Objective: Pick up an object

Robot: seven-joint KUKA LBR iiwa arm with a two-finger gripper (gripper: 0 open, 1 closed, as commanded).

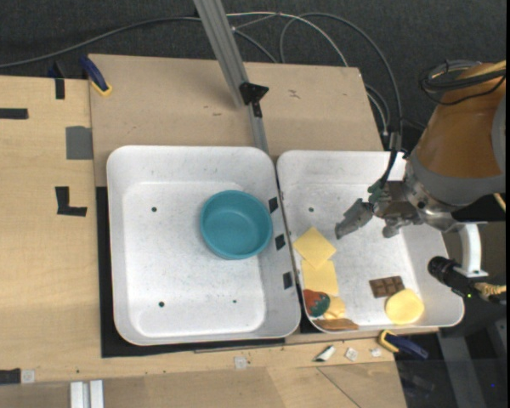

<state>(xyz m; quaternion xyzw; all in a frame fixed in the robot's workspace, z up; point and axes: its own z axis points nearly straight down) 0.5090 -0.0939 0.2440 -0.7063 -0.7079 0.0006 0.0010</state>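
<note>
From my feed I see the left bin (pixel 144 253) holding a single teal bowl (pixel 235 223), upright and sitting toward the bin's right side, near the wall it shares with its neighbour. The right bin (pixel 323 172) carries the smaller things, all gathered in its near half: two yellow squares (pixel 315 246) overlapping near the left wall, a yellow disc (pixel 404 307) by the near right corner, a small brown block (pixel 386 286) touching the disc's upper left edge, and a red and teal piece (pixel 318 302) tucked into the near left corner just below the yellow squares. The arm (pixel 459 143) reaches in from the right, and the gripper (pixel 376 216) hangs over the middle of the right bin with its fingers spread apart and nothing between them, above bare white floor, apart from the yellow squares.
</note>
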